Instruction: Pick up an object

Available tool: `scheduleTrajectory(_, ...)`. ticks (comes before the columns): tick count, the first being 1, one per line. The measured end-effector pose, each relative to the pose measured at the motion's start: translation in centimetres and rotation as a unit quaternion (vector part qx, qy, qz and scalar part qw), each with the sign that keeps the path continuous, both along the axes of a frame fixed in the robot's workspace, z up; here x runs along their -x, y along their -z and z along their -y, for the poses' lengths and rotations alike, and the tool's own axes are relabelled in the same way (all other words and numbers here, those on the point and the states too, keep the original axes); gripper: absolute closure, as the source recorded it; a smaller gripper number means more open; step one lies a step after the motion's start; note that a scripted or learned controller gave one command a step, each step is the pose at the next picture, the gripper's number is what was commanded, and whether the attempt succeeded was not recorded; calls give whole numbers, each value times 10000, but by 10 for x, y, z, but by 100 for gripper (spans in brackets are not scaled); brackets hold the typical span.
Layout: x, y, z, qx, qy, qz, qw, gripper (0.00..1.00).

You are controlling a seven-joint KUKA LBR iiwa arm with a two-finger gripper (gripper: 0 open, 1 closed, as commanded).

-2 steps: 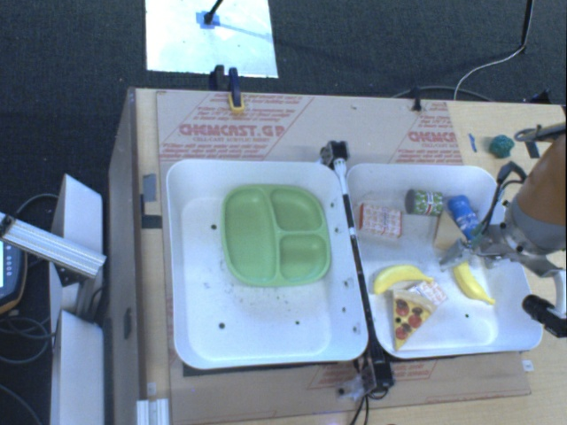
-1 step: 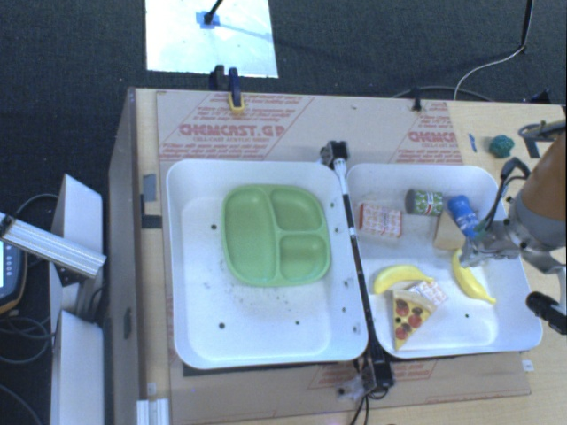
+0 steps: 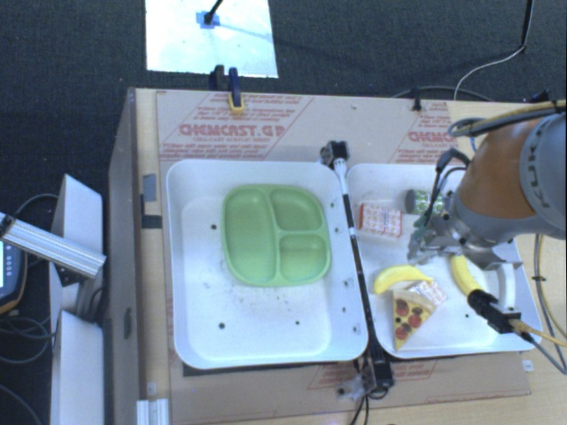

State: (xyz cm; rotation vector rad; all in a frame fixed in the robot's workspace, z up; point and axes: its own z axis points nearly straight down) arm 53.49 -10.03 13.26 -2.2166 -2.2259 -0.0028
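In the right bin (image 3: pixel 443 339) lie a yellow banana (image 3: pixel 400 278), a pizza slice (image 3: pixel 410 312) just below it, a second banana (image 3: pixel 462 274) to the right, a red-and-white packet (image 3: pixel 381 219) and a small green can (image 3: pixel 418 201) near the back. My gripper (image 3: pixel 422 247) hangs low over the bin, just above and right of the first banana and left of the second. The arm's grey and orange wrist covers most of the gripper. Nothing shows between the fingers.
The left bin (image 3: pixel 199 326) holds a green divided plate (image 3: pixel 275 235). A black-and-white divider rail (image 3: pixel 350 228) runs between the two bins. Cables trail along the right bin's near right corner (image 3: pixel 505 319).
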Motion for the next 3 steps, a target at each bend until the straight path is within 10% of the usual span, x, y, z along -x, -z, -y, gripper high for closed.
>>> scheduleTrajectory(1,0,0,1,5,9,-1,10000,0)
scheduleTrajectory(2,7,49,2,7,12,-2,10000,0)
scheduleTrajectory(3,-57,48,39,13,5,9,10000,0)
